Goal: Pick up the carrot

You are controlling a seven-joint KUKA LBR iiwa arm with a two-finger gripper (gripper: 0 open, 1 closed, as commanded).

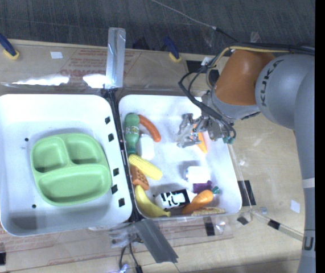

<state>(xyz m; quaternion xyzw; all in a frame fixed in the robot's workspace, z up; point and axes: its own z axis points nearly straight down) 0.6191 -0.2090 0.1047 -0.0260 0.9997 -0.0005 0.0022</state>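
- Hovering over the right bin, upper right part, the end effector has a small orange piece just beside it; can't tell if anything is gripped, or if it's open or closed.
- Carrot lies near the bin's front wall, partly hidden behind a black-white box.
- Banana beside it, w/ its tip cut off by the rim.

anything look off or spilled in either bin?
Nothing spilled or damaged. The toy food sits jumbled in the right white bin, while the green divided plate lies flat in the left white bin. The orange carrot rests at the right bin's near edge, apart from the two-finger gripper hovering above.
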